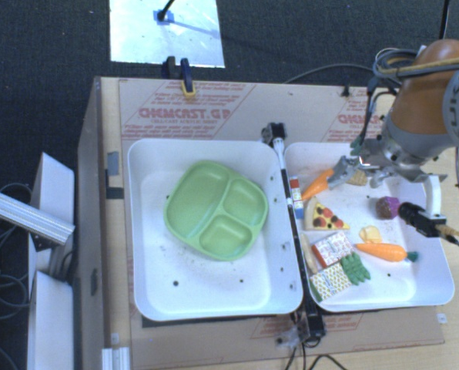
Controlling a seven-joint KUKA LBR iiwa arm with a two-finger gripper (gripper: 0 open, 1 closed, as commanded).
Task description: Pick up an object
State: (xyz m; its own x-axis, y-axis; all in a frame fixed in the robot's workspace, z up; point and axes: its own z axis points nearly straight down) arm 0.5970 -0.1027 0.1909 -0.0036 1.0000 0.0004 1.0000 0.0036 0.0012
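A: Why is the claw (351, 169) so low over the right bin (437, 280)?

B: That bin has all the small things. It hangs at the back, by a carrot (317, 184) leaning toward the divider.

A: Holding it?

B: I can't tell; the claw's state is too small to read, and nothing plainly sits in it.

A: And the rest?

B: Loose on the bin floor: a pizza slice (326, 217), a purple piece (387, 206), a second carrot (383, 251), a green toy (356, 268) and two boxes (331, 247). The green tray (216, 220) lies alone in the left bin (156, 284), probably too broad to grip
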